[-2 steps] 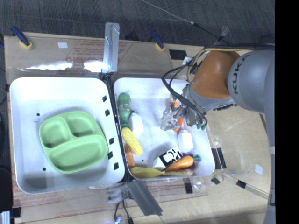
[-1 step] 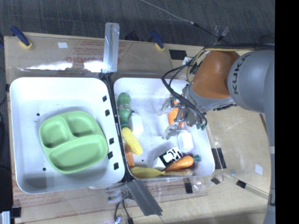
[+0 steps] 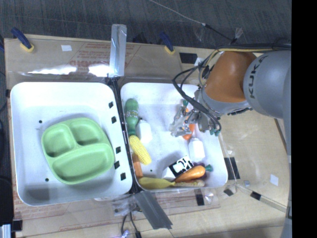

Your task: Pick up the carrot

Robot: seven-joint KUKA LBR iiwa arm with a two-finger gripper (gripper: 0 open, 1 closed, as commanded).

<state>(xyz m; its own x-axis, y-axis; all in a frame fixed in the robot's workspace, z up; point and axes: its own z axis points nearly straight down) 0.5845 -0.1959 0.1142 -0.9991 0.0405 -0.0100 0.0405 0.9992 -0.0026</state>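
The carrot (image 3: 190, 173), orange with a green top at its right end, lies near the front right corner of the right bin (image 3: 163, 90). My gripper (image 3: 182, 124) hangs over the middle right of that bin, behind the carrot and well apart from it. A small orange item (image 3: 187, 134) shows just below the gripper; whether the gripper touches it is unclear.
In the right bin lie a green cucumber (image 3: 131, 111), a corn cob (image 3: 139, 149), a white bottle (image 3: 196, 149), a black-and-white piece (image 3: 181, 165), a yellow banana (image 3: 155, 183) and an orange piece (image 3: 137, 169). A green divided plate (image 3: 77, 149) sits in the left bin (image 3: 25, 98).
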